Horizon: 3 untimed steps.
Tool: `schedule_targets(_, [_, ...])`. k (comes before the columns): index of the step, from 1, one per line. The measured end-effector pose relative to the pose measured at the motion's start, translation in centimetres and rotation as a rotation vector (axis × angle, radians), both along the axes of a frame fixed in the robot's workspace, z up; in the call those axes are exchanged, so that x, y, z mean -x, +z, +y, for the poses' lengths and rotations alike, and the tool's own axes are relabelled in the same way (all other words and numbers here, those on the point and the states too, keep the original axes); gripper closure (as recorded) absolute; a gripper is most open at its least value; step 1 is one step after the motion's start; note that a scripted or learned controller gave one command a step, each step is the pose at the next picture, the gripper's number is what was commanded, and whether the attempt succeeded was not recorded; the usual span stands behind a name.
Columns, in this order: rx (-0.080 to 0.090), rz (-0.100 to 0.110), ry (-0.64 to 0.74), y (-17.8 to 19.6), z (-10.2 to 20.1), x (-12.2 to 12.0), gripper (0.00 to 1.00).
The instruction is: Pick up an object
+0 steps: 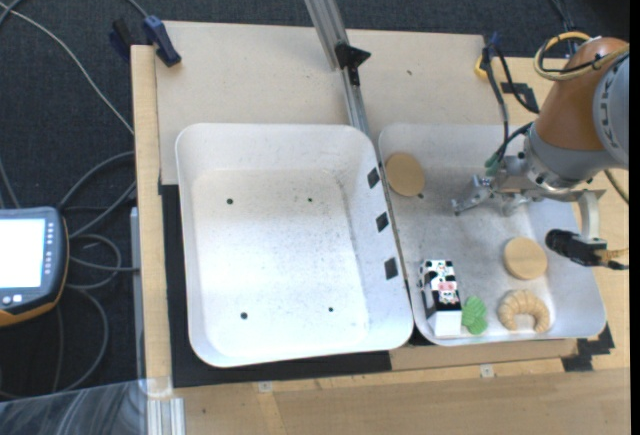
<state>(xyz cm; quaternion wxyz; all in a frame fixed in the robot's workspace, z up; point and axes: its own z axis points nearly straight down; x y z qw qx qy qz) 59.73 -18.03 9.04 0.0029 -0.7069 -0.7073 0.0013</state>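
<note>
Our fingers are spreading open and gripping nothing, the gripper (470, 203) hovering just beside the round wooden disc (405, 174) in the right bin (590, 318). We are judging this the approach step (nothing picked yet); next we are needing to descend.

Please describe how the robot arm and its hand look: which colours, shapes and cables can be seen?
The arm is rounded and thick, grey with a broad orange band above the wrist. Dark cables run along its upper side, and a yellowish loop sits near the top. The hand is small, metallic grey, with thin fingers and a bit of green wiring at its base.
</note>
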Motion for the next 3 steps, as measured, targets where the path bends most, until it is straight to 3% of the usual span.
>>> schedule_targets(1, [0.001, -0.006, 0.000, 1.4, 0.0, -0.2, 1.00])
schedule_targets(3, [0.004, -0.014, 0.002, 11.6, 0.7, -1.5, 1.00])
